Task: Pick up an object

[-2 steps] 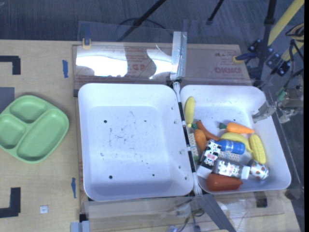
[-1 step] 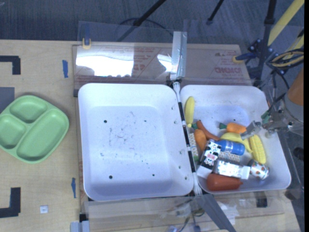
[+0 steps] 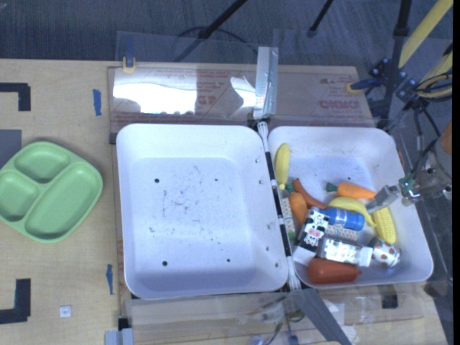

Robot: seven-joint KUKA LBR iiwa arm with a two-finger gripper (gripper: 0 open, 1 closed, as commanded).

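The right bin holds a heap of toy food and small items. Among them are a yellow banana by the left wall, an orange carrot, a blue bottle, a corn cob, a black-and-white box, a white bottle and a red piece at the front. My gripper hangs at the bin's right rim, just above the corn cob and beside the carrot. Nothing is visibly held in it.
The left bin lies beside the right one, with a divider between them. A green divided plate rests on the bench at far left. Clear plastic sheets stand behind the bins. Cables and stand legs crowd the right edge.
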